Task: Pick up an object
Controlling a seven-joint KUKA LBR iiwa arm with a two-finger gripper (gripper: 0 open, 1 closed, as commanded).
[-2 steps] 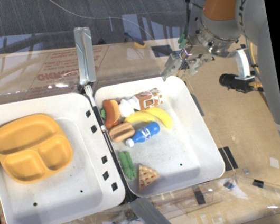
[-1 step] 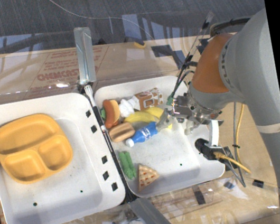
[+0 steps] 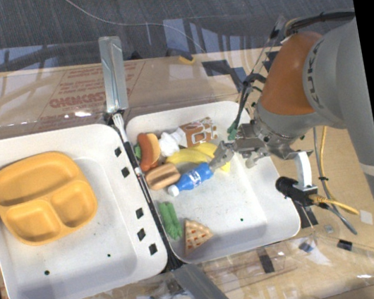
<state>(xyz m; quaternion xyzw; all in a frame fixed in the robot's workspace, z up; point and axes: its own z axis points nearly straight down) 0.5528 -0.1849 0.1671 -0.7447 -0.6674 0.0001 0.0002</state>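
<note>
Looking down at my bench feed, I've got the arm (image 3: 319, 86) coming in from the right side of the frame, orange band showing above the wrist, and the gripper (image 3: 225, 153) parked low over the right bin (image 3: 270, 216). Its tip sits right at the yellow banana-looking piece (image 3: 198, 153), near the middle of the frame. I honestly can't tell how the jaws are set from this angle; the wrist and cabling crowd that spot, and I can't see anything clearly held.

All the pickable clutter is bunched in the upper left part of the right bin. A blue bottle (image 3: 193, 178) with a white cap lies on its side just below the yellow piece, touching it. Left of that is a hot dog bun (image 3: 162, 177), and above it a reddish sausage-shaped thing (image 3: 147, 149). A small white object (image 3: 170, 142) and a little printed carton (image 3: 199, 132) sit along the top of the pile. Lower down, apart from the heap, there's a green piece (image 3: 169, 220) against the bin's left wall and a pizza slice (image 3: 196, 235) beside it.

Over in the left bin (image 3: 73, 273), a yellow divided tray (image 3: 41, 196) lies in the upper left area.
</note>
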